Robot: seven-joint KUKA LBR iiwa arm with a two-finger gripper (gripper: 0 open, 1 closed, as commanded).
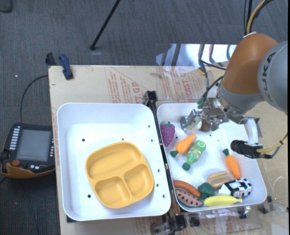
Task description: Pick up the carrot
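Observation:
Two orange carrots with green tops lie in the right bin (260, 180). One carrot (186, 143) is near the bin's middle left, tilted, beside a green bottle (194, 153). The other carrot (232, 165) lies further right. My gripper (198, 123) hangs over the back of the right bin, just above and behind the first carrot, apart from it. Its fingers look open, with nothing between them. The grey arm with its orange band (250, 62) reaches in from the upper right.
Purple grapes (167, 132) sit at the right bin's left wall. A sausage (186, 187), watermelon slice (189, 198), banana (222, 200), bread (218, 177) and a cow-patterned toy (239, 186) crowd its front. The left bin (71, 131) holds a yellow divided plate (119, 174).

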